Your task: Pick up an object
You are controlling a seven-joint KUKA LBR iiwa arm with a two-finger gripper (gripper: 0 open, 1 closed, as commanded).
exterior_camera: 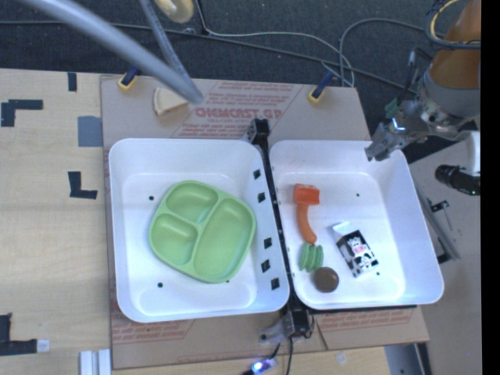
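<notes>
Left bin (125, 209): holds one green divided plate (205, 230), three compartments, lying flat and well apart from the arm.

Cardboard sheet (234, 108) under and behind the bins: red print, partly readable as "CHEMCAST GP"; the remaining lines are too small to read.

Right bin (418, 233): orange carrot-like piece (305, 209), long axis running roughly top to bottom of the view, squarer end at the far side. Just below it a small green ribbed piece (312, 256), then a brown round piece (326, 279) touching or just beside the green one. To their right a black-and-white patterned packet (357, 252), long axis slanting down to the right; any printing on it is illegible.

Gripper (380, 145): sits at the far right corner of the right bin, above the rim. Open or closed: cannot tell at this resolution. Nothing visibly held.

Judgement: all candidates lie toward the near-left of the gripper; the packet and carrot piece are closest. The next move needs travel inward over the bin, then descent.
</notes>
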